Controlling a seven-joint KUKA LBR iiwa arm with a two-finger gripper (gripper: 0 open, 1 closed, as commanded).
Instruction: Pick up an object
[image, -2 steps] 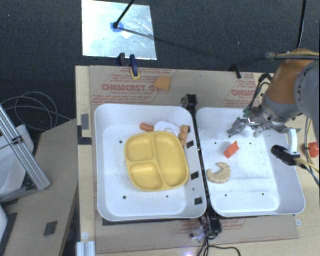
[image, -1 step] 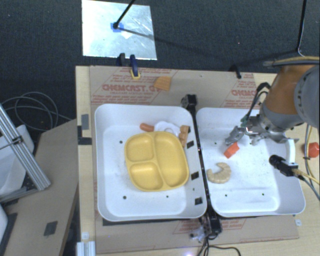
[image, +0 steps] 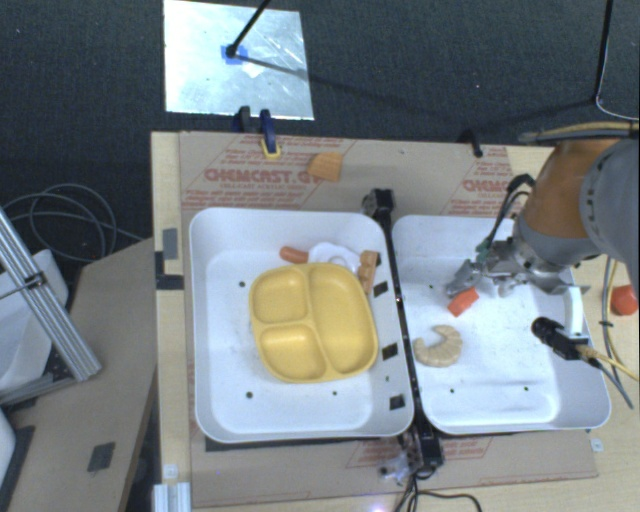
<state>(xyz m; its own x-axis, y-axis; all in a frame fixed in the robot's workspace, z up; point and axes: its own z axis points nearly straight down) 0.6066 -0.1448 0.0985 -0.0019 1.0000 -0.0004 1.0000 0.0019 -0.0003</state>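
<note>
Over the right bin (image: 575, 405) the gripper (image: 466, 283) hangs with fingers spread just above the orange piece (image: 461, 302), so it looks like the approach step, and next comes a short drop and squeeze.

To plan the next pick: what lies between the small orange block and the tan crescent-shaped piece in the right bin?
The camera view shows bare white bin floor between the small orange block and the tan crescent-shaped piece.
</note>
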